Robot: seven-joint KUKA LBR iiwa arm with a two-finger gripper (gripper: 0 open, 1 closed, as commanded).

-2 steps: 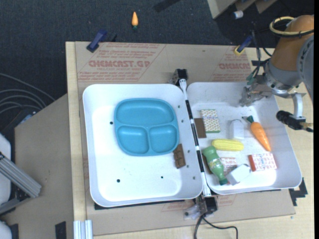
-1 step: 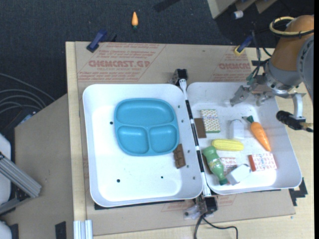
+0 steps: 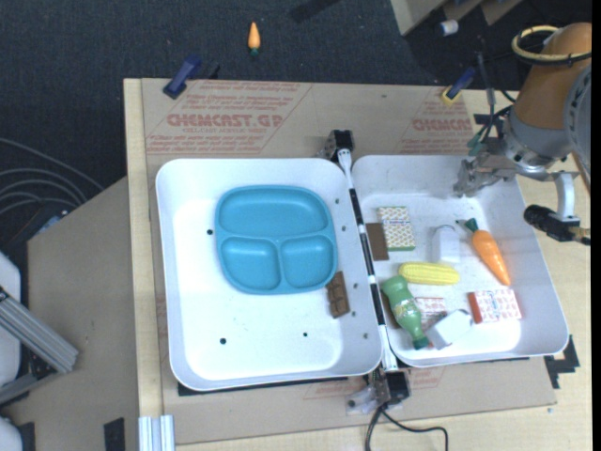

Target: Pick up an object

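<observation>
Leftward, a blue divided plate [image 3: 276, 237] is lying in the left bin [image 3: 188, 280]. Centre-right, the right bin [image 3: 540, 332] is holding a corn cob [image 3: 429, 273], a green bottle [image 3: 404, 309] and a carrot [image 3: 490, 255]. At upper right, the gripper [image 3: 474, 173] is hovering over that bin's far edge; its grip state cannot be judged.

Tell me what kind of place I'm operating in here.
Probably a robotics lab bench set up for picking trials: two white bins on a board, toy food such as a carrot and corn, and loose cables on the carpet.
</observation>
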